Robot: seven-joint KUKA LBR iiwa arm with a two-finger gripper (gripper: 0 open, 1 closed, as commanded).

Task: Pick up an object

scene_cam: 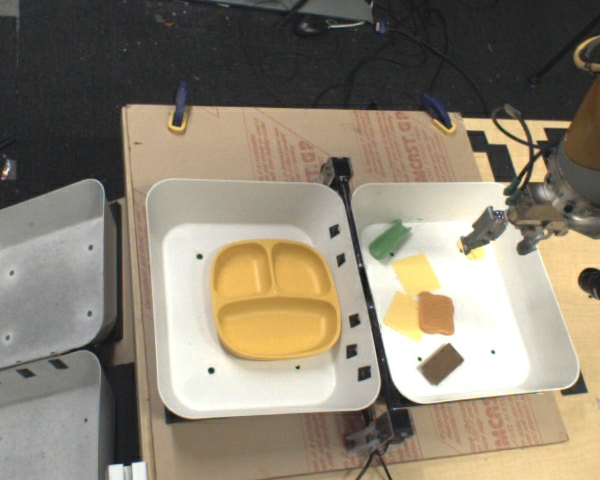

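Nothing's been picked up yet as far as I can tell. The candidates all sit in the right bin (550, 298): a green block (389, 239) near the divider, two pale yellow slices (416, 272) (402, 315), an orange-brown toast-looking piece (436, 313) lying on the lower slice, and a dark brown block (441, 363) toward the front. A small yellow bit (474, 252) sits right under the gripper (483, 231).

The gripper sits low over the bin's back right area, and I can't tell how its fingers stand. The arm leans in from the right, wrist angled down-left. So the grab and lift are still to do.

The left bin (170, 268) holds a yellow divided plate (276, 300).
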